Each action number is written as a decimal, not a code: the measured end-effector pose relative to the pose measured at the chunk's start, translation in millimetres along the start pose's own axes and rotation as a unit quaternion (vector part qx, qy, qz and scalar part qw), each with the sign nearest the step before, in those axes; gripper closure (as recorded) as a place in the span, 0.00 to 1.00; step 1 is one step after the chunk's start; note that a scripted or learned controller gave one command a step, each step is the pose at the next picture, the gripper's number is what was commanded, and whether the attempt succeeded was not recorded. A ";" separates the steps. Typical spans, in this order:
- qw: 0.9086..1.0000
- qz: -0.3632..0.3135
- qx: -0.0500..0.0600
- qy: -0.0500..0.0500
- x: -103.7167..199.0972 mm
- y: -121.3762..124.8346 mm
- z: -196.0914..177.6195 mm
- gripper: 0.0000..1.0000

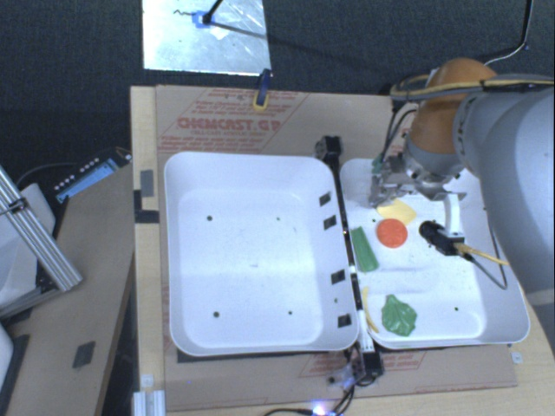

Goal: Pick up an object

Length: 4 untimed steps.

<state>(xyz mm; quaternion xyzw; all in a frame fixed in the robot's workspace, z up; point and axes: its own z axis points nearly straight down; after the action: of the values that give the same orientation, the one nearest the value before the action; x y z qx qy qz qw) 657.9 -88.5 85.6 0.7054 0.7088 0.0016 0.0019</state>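
Dark carpet floor point(69, 50), shiny metal sheet point(206, 24), tan bench point(69, 319)

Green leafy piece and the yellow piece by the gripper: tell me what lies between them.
In the camera view, the orange disc lies between the green leafy piece and the yellow piece, close under the yellow one; below the disc is bare bin floor.

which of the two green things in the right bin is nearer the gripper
The long green strip by the bin's left wall; it lies closer to the gripper than the crumpled green piece near the front edge.
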 end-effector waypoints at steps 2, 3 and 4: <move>1.000 0.001 0.001 0.000 3.1 11.5 0.1 1.00; 1.000 0.000 0.000 0.000 5.5 11.8 -18.2 1.00; 1.000 0.002 0.002 0.000 -2.0 11.0 1.4 1.00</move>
<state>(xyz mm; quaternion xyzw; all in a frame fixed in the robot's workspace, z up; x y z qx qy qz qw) 668.9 -90.4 84.3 0.7066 0.7076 0.0003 0.0010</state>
